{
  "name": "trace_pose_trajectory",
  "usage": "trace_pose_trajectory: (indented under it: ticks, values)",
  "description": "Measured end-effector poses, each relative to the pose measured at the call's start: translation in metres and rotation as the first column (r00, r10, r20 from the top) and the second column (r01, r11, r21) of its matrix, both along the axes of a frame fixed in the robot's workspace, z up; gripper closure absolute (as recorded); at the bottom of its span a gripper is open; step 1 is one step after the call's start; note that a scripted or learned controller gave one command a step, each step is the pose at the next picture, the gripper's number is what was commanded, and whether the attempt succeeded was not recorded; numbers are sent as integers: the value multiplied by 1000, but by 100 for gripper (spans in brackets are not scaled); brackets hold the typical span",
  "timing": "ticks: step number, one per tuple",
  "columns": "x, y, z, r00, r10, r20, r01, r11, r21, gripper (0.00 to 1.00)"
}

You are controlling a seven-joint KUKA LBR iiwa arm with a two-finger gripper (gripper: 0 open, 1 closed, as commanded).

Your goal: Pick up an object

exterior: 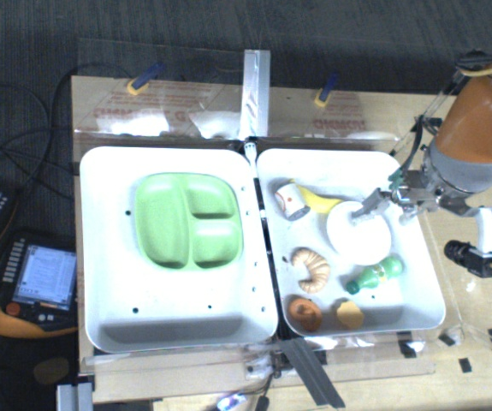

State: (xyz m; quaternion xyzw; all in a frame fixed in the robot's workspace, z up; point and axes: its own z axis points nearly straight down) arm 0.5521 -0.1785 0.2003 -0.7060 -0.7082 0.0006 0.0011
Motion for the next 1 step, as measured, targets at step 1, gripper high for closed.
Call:
trace_pose_trajectory:
  ticks: [1]
  values:
    - [55,-4,-110,999,45,10,-45,999,-6,0]
